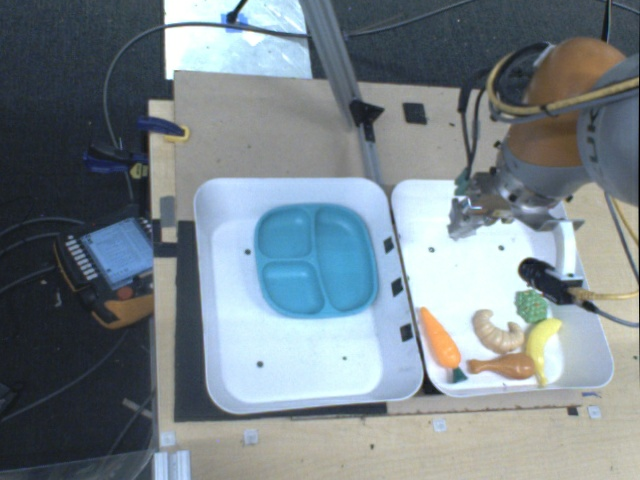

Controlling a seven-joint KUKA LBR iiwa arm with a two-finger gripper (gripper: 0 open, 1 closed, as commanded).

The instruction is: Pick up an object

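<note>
Gripper point(468, 218) positioned over upper part of right bin point(420, 208), well apart from items; finger state cannot be told. Carrot point(439, 337), shrimp point(497, 330), drumstick point(503, 367), banana point(541, 344) and broccoli point(532, 306) clustered at bin's lower edge. Blue tray point(315, 260) located in left bin point(225, 368).

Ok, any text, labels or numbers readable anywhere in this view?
None can be read.
Handheld device left of the bins: its screen is too blurred to read.
Blue tray, carrot and banana: no markings visible.
</note>
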